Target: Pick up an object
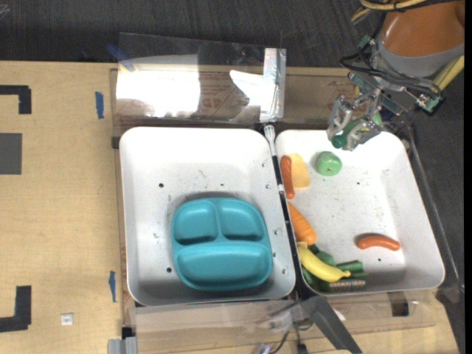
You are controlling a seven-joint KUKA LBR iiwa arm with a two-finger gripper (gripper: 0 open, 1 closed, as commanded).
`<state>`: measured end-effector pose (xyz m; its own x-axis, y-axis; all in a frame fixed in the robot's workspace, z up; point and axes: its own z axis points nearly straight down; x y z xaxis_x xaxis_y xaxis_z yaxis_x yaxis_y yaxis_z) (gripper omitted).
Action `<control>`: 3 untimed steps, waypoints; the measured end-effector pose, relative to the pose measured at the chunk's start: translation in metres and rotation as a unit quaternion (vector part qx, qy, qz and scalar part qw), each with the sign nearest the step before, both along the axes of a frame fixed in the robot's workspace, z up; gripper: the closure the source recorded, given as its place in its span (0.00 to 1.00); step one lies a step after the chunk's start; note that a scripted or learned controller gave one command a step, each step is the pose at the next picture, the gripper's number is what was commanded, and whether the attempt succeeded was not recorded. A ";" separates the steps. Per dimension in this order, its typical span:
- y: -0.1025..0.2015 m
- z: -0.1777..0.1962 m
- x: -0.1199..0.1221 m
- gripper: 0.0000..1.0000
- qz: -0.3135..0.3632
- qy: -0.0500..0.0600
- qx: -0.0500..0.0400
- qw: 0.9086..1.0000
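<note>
My gripper [349, 135] hangs over the back edge of the right bin [413, 220], with nothing visible between its fingers. Just in front and left of it lies a green apple [329, 163]. Along the bin's left wall lie a yellow block [299, 171], a red-orange sausage [287, 177] and a carrot [301, 224]. In the front left corner sit a banana [322, 265] and a dark green vegetable [350, 266]. Another sausage [377, 243] rests towards the front right.
The left bin [147, 161] holds a teal divided plate [220, 243]. A clear plastic sheet [199, 83] stands behind the left bin. Cardboard covers the bench to the left. Cables hang from the arm at the top right.
</note>
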<state>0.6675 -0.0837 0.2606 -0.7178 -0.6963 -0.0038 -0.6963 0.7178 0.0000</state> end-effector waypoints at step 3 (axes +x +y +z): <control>0.000 -0.015 0.001 1.00 0.126 -0.003 -0.001 0.992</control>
<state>0.6681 -0.0836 0.2457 -0.5207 -0.8537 -0.0063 -0.8537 0.5208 -0.0056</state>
